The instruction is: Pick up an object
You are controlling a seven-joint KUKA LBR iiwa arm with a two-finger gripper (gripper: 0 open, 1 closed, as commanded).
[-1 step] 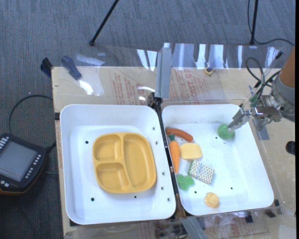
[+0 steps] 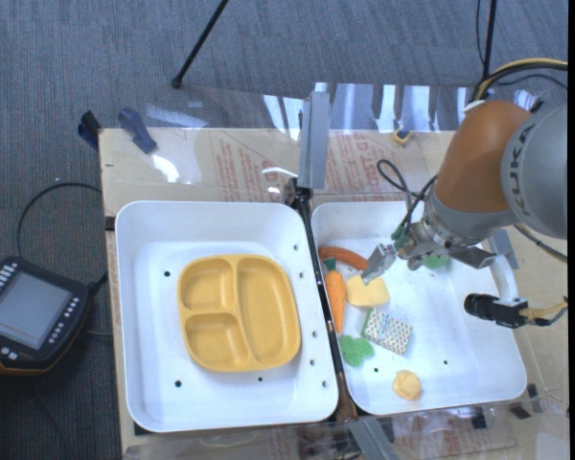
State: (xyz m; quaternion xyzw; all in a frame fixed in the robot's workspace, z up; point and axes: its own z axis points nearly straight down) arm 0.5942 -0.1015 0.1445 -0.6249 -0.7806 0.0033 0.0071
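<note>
- Handheld grey control pendant with a screen lies on the carpet, far left of the jaws.
- Left shallow white plastic bin sits on the tabletop; it holds a yellow three-compartment plastic tray, lying flat, well to the left of the jaws.
- Right shallow white plastic bin touches the left bin along the centre divide.
- Orange toy carrot lies along the right bin's left wall, just left of and below the jaws. A reddish-orange sausage-shaped piece lies just left of the jaws, near the carrot's top.
- Green leafy toy piece lies below the carrot, well below the jaws.
- Jaws hang low over the right bin's upper left area, directly above the top edge of a pale yellow wedge-shaped block. Cannot tell whether open or closed, or whether they touch the wedge.
- Small patterned rectangular packet lies just below the wedge, tilted.
- Small yellow rounded lump lies near the bin's front wall, well below the jaws.
- Grey arm with orange band enters from the right.
</note>
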